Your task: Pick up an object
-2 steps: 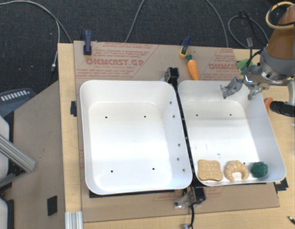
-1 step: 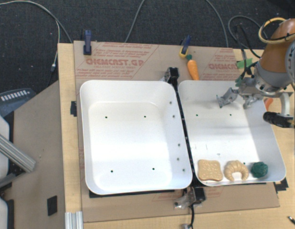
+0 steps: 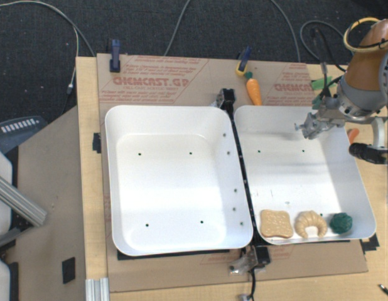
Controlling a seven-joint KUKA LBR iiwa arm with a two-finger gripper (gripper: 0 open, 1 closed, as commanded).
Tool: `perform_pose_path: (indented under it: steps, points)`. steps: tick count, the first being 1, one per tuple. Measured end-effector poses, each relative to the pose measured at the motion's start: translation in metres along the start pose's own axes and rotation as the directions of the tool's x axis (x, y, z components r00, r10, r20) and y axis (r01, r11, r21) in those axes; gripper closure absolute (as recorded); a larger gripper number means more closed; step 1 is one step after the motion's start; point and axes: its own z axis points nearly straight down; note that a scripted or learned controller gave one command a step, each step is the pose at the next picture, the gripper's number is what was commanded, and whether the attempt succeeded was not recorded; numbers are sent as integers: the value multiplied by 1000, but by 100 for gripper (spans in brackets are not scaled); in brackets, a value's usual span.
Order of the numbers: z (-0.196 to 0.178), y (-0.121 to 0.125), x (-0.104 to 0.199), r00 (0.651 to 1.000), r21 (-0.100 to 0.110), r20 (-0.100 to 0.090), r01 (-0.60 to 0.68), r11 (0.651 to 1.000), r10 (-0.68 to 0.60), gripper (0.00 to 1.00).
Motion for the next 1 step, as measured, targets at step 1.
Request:
perform_pose_path:
  steps: [1]
  points:
    - [-44, -2, 1, 1000, -2, 0, -1, 1000, 1, 100]
